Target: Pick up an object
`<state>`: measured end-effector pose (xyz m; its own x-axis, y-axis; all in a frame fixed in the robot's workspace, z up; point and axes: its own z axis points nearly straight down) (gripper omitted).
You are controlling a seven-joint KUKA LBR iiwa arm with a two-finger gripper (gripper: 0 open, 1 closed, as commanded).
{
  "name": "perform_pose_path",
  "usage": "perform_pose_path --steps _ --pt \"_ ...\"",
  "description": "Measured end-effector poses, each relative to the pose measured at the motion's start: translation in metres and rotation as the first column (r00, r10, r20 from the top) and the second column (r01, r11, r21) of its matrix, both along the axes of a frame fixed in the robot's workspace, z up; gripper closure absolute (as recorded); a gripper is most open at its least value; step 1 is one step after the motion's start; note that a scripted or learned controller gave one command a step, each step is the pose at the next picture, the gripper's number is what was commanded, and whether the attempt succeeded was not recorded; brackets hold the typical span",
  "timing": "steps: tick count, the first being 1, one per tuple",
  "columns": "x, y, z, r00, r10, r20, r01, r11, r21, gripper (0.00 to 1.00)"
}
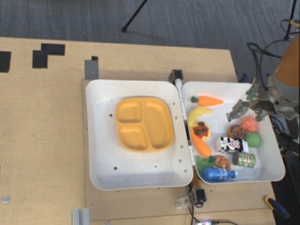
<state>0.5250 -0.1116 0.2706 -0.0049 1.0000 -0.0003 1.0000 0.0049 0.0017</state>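
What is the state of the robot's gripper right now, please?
Grey two-finger gripper: open, holding nothing, above the right shallow white bin.

The bench looks like pale, matt wood; both white bins are smooth plastic with a slight sheen — like the yellow divided plate. The blue bottle shines glossy — the end effector looks dull grey metal

Right bin: toy food, loose pile.
Carrot flat at far edge; banana along left wall; blue bottle on its side (near edge); green can, pink lump toward right side.
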Motion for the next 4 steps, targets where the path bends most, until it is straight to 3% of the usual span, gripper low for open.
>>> perform_pose_path --steps 1,2,3,4 --pt "0.004 0.027 -0.124 0.988 0.153 -0.003 -0.153 0.988 0.001 0.0" --pt "-0.023 0.025 -0.166 0.968 0.253 0.002 -0.253 0.968 -0.001 0.0" --pt "-0.022 0.025 -0.155 0.967 0.253 0.005 -0.253 0.967 -0.002 1.0" --pt "-0.037 0.073 -0.075 0.95 0.313 0.002 -0.313 0.95 -0.001 1.0"
